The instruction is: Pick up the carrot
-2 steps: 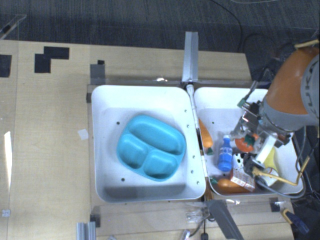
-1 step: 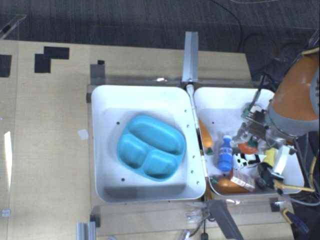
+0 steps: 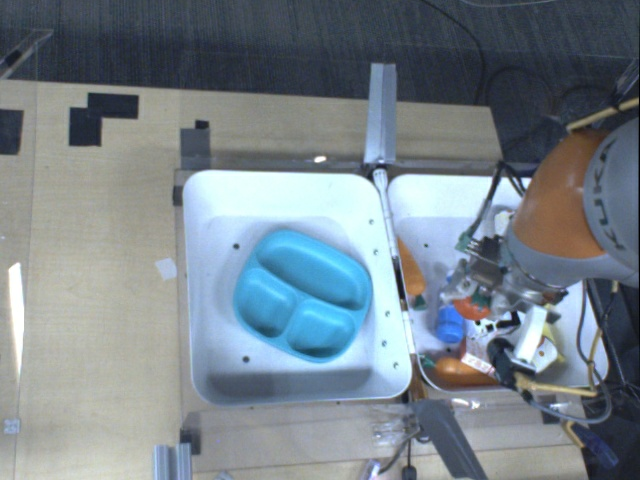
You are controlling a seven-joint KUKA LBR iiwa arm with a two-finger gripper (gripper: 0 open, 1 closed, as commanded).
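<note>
Right bin (image 3: 440, 208): I log the carrot (image 3: 409, 268) against the divider, its lower end hidden; gripper (image 3: 468, 303) fingers' spacing indiscernible amid clutter.

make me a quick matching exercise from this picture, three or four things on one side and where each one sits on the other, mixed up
Things:
1. blue divided tray
2. carrot
3. gripper
4. blue object

Places:
A. along the right bin's left wall, beside the divider
B. over the middle of the right bin
C. in the middle of the left bin
D. in the right bin, just below and left of the gripper

Pairs: 1-C, 2-A, 3-B, 4-D
</note>
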